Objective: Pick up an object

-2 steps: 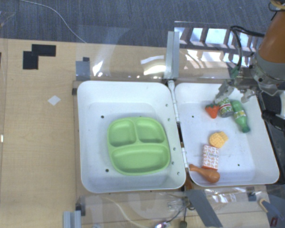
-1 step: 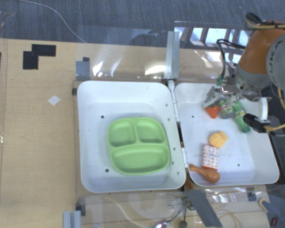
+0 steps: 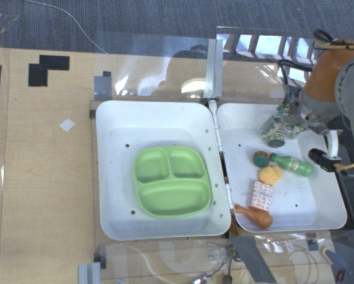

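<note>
Near edge of right bin [image 3: 336,218]: orange drumstick-like toy [image 3: 255,215], then red-white carton [image 3: 261,195], yellow corn piece [image 3: 270,174], green bottle [image 3: 290,164] on its side, close together mid-bin.

Far corner: gripper [image 3: 277,134] low over bin floor, well apart from cluster. Whether anything sits under it: cannot tell. Finger state: cannot tell.

Advice: pick one isolated piece, bottle likeliest; centre over it, close across narrow body, lift straight.

Left bin [image 3: 106,158] holds green divided plate [image 3: 172,181].
</note>
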